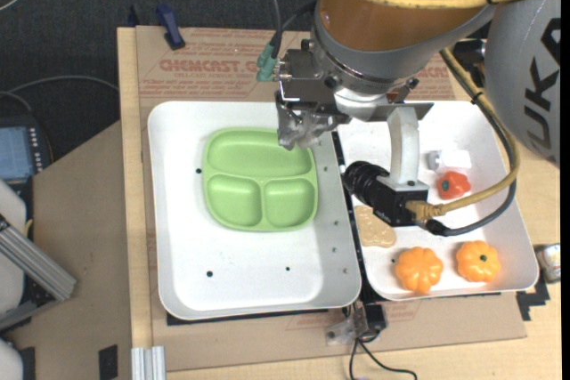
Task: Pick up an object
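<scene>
Because the grey-and-orange arm (419,4) hangs over the seam between the two bins, much of the right bin (499,147) toward 12 o'clock is covered, and the arm itself is cut off by the frame at the top and right. Whether the claw of the gripper (296,136) is apart or together cannot be told, since the wrist housing masks it from above; whether it touches anything below is equally unclear.

The green divided plate (258,178) lies in the left bin (178,218), set from the centre toward 12 o'clock. It is a pale green, rounded rectangle with one wide compartment along the top and two smaller ones beneath. The gripper stands over its rim at about 1 o'clock.

In the right bin, a tan flat piece (376,233) at 8 o'clock is partly covered by robot hardware. A small grey-and-white item (434,159) near the centre is too small to identify. A red tomato-like piece (453,184) sits just beside it. Two orange pumpkins (419,269) (478,261) rest between 6 and 5 o'clock.
</scene>
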{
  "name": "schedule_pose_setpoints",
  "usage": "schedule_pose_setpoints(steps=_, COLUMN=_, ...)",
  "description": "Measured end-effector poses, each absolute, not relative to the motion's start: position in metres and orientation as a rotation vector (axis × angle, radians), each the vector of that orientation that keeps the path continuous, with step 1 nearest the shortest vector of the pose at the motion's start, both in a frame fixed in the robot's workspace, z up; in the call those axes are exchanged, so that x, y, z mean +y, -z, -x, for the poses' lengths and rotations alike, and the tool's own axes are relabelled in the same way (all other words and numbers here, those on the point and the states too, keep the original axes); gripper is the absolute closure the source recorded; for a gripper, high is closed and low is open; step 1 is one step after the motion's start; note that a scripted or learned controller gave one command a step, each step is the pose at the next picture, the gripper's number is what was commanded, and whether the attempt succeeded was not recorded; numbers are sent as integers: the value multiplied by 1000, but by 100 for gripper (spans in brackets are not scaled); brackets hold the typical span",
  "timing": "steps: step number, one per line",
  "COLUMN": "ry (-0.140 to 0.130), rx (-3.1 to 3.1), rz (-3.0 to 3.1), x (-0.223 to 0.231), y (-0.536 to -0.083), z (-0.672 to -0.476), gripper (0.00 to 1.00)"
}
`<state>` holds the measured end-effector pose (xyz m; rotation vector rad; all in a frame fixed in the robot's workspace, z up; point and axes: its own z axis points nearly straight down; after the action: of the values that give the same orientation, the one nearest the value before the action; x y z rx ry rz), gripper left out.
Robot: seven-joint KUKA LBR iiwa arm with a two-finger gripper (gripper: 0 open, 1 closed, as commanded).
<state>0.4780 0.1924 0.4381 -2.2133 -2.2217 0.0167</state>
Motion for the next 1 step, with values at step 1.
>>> schedule_pose_setpoints(steps=1, ry=-11, rx=-2219, rz=2219, x=195, y=-394, z=-478, gripper=100)
